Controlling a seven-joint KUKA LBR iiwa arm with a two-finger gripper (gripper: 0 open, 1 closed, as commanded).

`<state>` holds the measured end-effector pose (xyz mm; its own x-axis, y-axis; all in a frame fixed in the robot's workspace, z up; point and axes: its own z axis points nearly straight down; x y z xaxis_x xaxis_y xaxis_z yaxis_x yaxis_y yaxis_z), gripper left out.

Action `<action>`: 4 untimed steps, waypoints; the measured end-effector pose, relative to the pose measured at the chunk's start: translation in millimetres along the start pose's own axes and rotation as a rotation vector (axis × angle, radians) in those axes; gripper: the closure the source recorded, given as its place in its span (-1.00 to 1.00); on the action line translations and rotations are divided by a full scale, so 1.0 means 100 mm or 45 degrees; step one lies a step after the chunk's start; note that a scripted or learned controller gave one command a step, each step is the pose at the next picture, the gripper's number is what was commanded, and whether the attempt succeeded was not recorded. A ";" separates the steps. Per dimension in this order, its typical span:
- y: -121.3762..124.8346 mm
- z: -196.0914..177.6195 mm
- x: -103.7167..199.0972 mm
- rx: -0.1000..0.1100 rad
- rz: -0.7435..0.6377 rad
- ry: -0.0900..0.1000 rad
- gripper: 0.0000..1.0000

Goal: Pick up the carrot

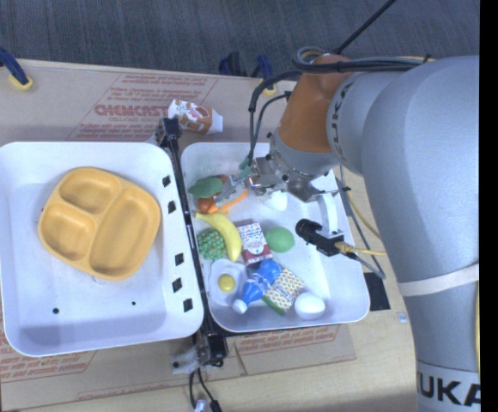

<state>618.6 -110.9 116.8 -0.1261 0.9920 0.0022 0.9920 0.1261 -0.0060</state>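
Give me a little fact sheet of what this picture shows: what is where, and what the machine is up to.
left bin: shallow white bin holding a yellow divided plastic plate
right bin: shallow white bin crowded with toy food
target: thin orange carrot, near the right bin's far left corner
beside target: yellow banana, just nearer the camera
other items: green round toy, white egg
arm: grey arm with orange band, reaching in from the right
gripper: low over the right bin, close to the carrot
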 end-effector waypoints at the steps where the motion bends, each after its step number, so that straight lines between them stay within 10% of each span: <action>1: 0.01 -0.11 0.00 0.001 -0.005 -0.001 1.00; 2: 0.01 -0.11 0.00 0.001 -0.005 -0.001 -1.00; 3: 0.28 0.14 -0.04 -0.010 -0.035 -0.004 -1.00; 4: 0.31 0.00 -0.04 -0.018 -0.040 -0.006 1.00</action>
<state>649.9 -110.7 116.3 -0.1574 0.9875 -0.0025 0.9875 0.1574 0.0086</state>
